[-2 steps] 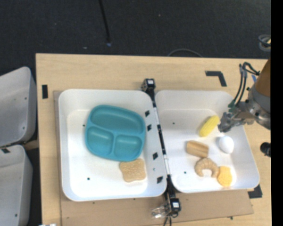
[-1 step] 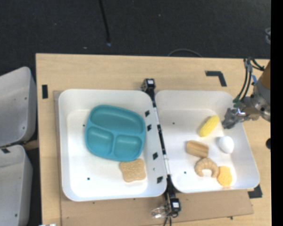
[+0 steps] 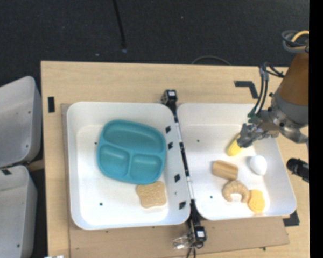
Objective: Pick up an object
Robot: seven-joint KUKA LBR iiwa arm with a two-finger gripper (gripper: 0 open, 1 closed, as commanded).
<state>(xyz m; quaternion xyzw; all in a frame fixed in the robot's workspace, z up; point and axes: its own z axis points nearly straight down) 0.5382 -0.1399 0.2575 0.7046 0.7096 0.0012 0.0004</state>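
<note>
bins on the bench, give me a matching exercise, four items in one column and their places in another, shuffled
Items:
1. blue tray
2. toast
3. egg
4. croissant

Places:
A. right bin, beside the orange slice
B. left bin, near its front edge
C. left bin, middle
D. right bin, toward its right wall, below the gripper

Pairs: 1-C, 2-B, 3-D, 4-A

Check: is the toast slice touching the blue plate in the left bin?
Touching: camera view shows the toast slice edge meeting the blue plate rim.
</note>
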